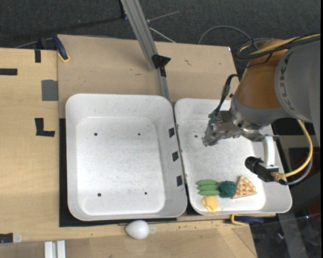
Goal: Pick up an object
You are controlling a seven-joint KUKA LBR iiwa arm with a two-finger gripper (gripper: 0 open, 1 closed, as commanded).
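— Where's the arm now?

— It comes in from the right, grey with the orange band, bent over the right bin. The gripper hangs above the bare floor in the far-left part of that bin, close to the rim it shares with the left bin.

— Has it got anything?

— I see nothing between the tips. Whether the tool is clenched or released I can't tell from here; the tips blur into one dark grey lump.

— And the things to pick?

— All huddled at the near end of the right bin, well apart from the gripper. There's a green pod on the left, a dark green broccoli touching it on the right, a yellow piece just nearer than those two, and a pizza slice, orange with a pale crust, beside the broccoli on the right.

— Anything else about?

— A white egg lies on the bench outside the bins, just past the near rim of the left one. A grey pole slants in from the far side and ends near the far edge where the two bins meet. A black and white fitting with a yellow cable hangs off the arm over the right edge of the right bin.
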